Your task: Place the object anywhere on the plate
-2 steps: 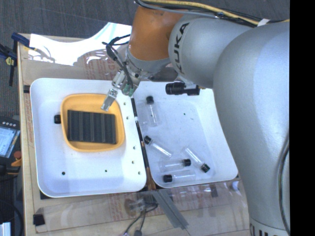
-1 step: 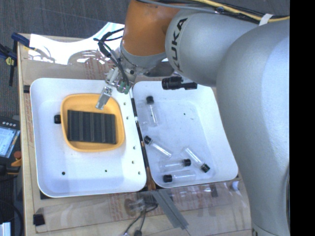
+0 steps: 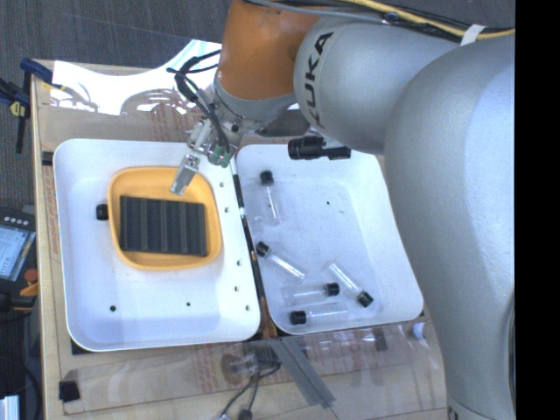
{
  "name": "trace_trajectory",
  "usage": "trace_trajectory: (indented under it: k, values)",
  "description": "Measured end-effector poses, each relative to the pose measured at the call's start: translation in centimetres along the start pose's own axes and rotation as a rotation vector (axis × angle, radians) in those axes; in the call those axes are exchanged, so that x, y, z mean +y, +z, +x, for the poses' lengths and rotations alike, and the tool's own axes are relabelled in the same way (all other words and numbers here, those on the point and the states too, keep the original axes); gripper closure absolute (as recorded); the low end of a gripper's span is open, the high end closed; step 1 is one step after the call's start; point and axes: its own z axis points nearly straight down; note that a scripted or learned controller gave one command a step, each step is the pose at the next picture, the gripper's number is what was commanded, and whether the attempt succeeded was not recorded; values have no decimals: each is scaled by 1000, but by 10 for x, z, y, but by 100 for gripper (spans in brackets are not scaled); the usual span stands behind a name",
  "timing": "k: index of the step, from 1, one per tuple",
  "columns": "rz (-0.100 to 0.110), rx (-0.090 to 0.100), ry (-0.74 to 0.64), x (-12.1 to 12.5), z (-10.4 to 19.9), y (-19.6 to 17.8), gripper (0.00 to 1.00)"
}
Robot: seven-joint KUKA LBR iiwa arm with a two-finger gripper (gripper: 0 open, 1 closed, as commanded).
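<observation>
A yellow plate (image 3: 131,186) with a dark ribbed insert (image 3: 164,225) lies in the left bin (image 3: 87,313). My gripper (image 3: 185,178) hangs over the plate's upper right rim, reaching down from the orange-banded wrist (image 3: 262,51). Whether anything sits in it is too small to make out. Several clear tubes with black caps lie in the right bin (image 3: 385,208), among them one near its top left (image 3: 269,198), one at its left side (image 3: 280,263) and one at the bottom (image 3: 311,316).
A small black piece (image 3: 102,211) rests in the left bin just left of the plate. The big grey arm body (image 3: 437,147) overhangs the right bin's right side. A handheld device (image 3: 13,252) sits off the bench's left edge.
</observation>
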Motion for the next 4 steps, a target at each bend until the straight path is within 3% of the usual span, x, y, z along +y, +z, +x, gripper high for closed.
trace_trajectory:
  k: [1, 4]
  values:
    - [1, 0, 15, 10, 7, -1, 0]
    - [0, -2, 10, 7, 10, -11, 0]
